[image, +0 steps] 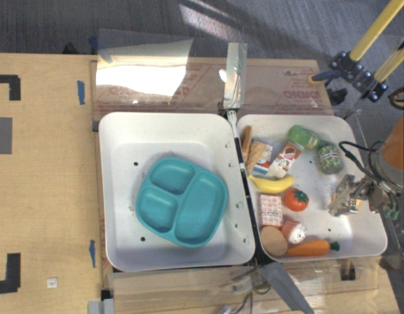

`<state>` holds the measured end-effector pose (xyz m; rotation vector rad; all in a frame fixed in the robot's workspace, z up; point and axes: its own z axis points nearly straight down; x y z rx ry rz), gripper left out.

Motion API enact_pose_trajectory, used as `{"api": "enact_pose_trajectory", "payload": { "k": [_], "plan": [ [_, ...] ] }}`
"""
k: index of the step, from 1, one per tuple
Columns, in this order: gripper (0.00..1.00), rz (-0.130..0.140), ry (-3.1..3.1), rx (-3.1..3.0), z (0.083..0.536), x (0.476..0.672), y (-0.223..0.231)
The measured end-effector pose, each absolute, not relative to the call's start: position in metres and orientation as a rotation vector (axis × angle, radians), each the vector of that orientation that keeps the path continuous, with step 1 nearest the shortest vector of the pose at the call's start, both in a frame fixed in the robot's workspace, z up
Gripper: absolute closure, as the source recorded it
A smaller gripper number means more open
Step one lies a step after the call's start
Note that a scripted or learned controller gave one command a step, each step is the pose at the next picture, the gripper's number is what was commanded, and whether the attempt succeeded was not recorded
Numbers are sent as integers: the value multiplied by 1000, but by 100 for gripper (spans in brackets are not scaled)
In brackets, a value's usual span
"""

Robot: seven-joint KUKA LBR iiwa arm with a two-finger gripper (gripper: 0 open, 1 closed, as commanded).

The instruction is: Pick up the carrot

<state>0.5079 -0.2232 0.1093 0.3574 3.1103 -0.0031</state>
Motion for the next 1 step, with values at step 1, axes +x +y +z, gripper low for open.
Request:
{"api": "enact_pose_trajectory", "payload": {
  "k": [1],
  "plan": [
    [0,-2,3112,357,109,508,-223]
  ]
}}
